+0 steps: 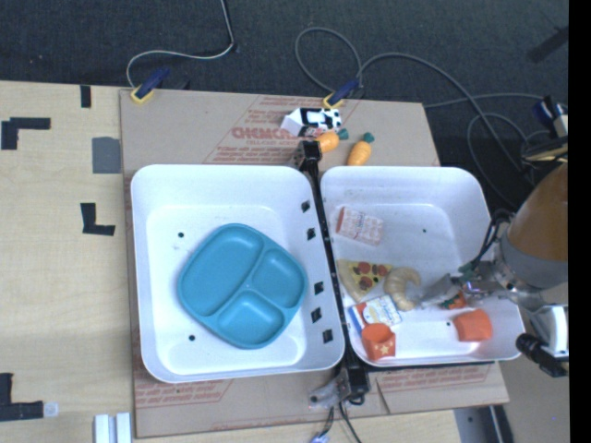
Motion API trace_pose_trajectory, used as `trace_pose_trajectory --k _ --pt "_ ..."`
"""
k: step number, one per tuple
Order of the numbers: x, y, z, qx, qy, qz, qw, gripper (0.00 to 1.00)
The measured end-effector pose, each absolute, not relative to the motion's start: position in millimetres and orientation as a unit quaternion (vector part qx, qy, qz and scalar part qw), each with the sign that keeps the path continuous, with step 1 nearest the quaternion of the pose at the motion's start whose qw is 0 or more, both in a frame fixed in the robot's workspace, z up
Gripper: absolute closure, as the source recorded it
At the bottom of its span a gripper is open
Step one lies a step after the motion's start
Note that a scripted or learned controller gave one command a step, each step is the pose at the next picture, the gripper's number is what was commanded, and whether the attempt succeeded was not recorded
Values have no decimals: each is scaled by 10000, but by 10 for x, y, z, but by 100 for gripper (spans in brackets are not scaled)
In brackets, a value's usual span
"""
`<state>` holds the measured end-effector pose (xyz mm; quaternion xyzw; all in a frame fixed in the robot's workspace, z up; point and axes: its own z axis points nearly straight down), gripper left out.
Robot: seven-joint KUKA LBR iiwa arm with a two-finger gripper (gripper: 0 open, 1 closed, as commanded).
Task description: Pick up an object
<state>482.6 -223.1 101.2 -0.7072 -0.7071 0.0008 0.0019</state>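
The right bin (462, 185) holds several small items. A pale packet with red print (358, 224) lies near its far left. A pizza-slice toy (363, 275) and a beige round piece (404, 289) sit mid-bin. A white and blue carton (374, 312) and a red-orange block (379, 341) rest at the front left, and an orange cube (473, 326) at the front right. My gripper (445, 291) reaches in low from the right, just right of the beige piece and above the orange cube. The arm's orange band (552, 220) hangs over the bin's right rim.
A blue divided plate (243, 284) lies in the left bin (148, 247). Two toy carrots (359, 150) and a black-and-white item (314, 118) lie on the cardboard behind the bins. Cables loop across the dark floor at the back.
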Motion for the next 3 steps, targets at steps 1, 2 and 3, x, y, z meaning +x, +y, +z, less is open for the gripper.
trace_pose_trajectory --k 1,2,3 --pt "5242 -1677 866 -7064 -7078 -14 -23 0" --pt "4851 -2045 865 -7073 -7069 -4 -30 0" --pt "5161 -1564 865 -7065 -7077 -12 -32 0"
